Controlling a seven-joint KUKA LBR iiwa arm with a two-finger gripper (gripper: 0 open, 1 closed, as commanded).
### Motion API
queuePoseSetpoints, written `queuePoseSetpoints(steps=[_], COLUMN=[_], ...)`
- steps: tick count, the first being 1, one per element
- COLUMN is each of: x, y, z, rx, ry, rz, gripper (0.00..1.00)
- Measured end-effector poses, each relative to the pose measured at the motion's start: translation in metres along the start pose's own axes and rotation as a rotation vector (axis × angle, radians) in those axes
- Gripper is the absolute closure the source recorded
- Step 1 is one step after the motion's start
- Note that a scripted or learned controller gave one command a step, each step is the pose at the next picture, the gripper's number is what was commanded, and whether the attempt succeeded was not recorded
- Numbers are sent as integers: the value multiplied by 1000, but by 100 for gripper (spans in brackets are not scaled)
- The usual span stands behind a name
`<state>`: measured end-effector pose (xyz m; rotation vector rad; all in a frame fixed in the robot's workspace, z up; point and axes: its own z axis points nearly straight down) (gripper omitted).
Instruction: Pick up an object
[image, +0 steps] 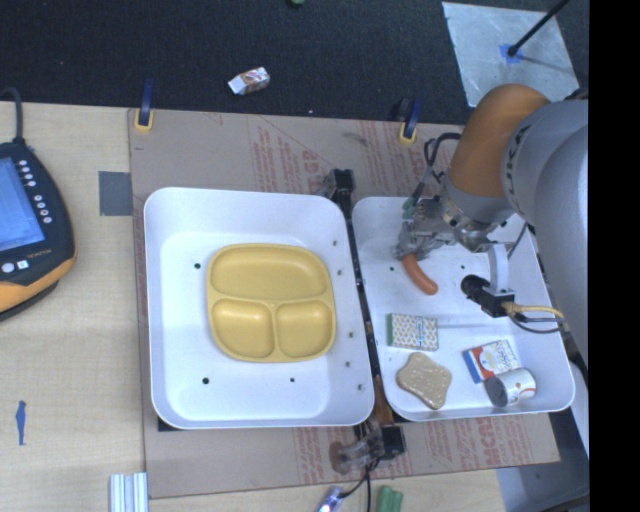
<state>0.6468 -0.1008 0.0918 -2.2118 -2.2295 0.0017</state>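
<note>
gripper (416, 246): down low in the right bin (560, 400), far-left part, arm coming in from the right
sausage (420, 273): lying on the bin floor, upper end right under the gripper tip, prob touching
axis: long way runs diagonal, from the gripper down toward the bin's front-right
grip state: can't tell, tips too small/dark to read
gap: basically none, looks like a straight-down close imo
nearby: bread (424, 380) and checkered pad (413, 331) sit well apart, nearer the front
</note>
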Motion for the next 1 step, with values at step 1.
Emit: queuePoseSetpoints(steps=[1], x=[68], y=[-45], z=[-102], rx=[-2], ry=[1], rz=[2], gripper=[100])
